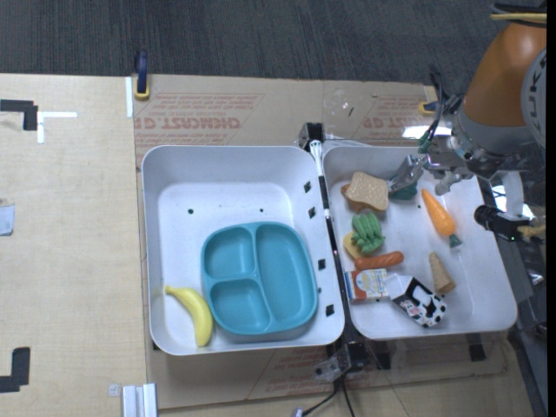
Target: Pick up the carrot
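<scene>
At right of frame, the claw (432, 170) hangs over the carrot (440, 215), positioned to grasp, its spread unclear.

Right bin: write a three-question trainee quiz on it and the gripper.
1. True or false: the carrot lies in the right bin.
2. What lies nearest the gripper? A) bread B) banana C) cow toy
3. Fill in: the divided blue tray sits in the ___ bin.

Key: 1 true; 2 A; 3 left.
</scene>
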Robot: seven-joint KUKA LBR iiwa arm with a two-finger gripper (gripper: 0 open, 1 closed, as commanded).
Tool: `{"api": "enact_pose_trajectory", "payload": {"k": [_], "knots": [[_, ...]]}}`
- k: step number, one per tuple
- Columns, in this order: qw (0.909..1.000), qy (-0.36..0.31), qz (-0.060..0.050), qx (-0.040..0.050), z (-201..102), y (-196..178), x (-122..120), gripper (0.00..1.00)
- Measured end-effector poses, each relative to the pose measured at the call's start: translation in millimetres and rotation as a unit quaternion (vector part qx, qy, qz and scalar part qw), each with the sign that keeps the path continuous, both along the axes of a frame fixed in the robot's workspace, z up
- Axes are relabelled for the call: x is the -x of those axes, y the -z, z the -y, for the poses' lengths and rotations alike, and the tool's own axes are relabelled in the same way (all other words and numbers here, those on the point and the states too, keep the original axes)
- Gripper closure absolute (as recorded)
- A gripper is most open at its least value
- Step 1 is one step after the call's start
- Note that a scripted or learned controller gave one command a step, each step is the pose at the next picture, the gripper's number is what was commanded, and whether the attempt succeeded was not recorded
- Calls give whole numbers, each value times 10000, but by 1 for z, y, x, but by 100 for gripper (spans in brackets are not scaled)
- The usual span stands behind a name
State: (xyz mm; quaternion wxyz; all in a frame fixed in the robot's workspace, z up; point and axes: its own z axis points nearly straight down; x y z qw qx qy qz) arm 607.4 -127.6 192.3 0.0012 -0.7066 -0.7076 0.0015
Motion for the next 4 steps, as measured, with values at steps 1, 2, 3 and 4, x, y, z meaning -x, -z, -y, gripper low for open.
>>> {"api": "enact_pose_trajectory", "payload": {"k": [1,2,3,4], "knots": [[9983,-578,6,3,67,43,0,0],[9925,-1225,20,3,76,100,-23,0],[9925,-1221,39,17,76,90,-24,100],[9996,-263,34,12,45,53,-32,100]]}}
